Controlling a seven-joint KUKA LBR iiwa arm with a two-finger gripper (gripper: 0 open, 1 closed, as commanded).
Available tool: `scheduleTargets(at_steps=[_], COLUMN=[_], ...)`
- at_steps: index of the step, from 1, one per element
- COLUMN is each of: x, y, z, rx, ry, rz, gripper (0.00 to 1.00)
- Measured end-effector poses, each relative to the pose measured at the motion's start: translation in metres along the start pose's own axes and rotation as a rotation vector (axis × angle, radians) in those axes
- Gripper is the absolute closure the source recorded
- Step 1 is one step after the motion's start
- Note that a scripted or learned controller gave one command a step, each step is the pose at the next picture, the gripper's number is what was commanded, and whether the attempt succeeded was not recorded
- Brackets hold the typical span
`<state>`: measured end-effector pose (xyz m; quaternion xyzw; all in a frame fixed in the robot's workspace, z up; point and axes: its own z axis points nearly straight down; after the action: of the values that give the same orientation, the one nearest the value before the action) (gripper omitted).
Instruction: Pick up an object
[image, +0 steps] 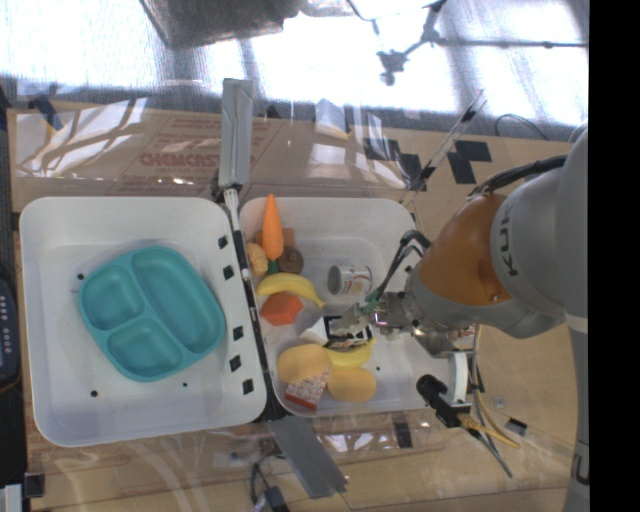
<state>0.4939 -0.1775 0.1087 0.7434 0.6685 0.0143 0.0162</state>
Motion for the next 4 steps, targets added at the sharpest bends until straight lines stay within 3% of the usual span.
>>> scheduleTargets(at_steps=[1,2,3,4], x=[0.048,0.068,0.080,0.074], y=[0.001,0.080,0.153,0.151], z=[0.001,0.005,0.002,0.027], rx=[0.003,0.015,0.056,0.063], ry=[-0.007,-0.002,0.000,0.000], rz=[0.000,0.082,0.046,0.018], gripper=[0.00,0.00,0.00,0.00])
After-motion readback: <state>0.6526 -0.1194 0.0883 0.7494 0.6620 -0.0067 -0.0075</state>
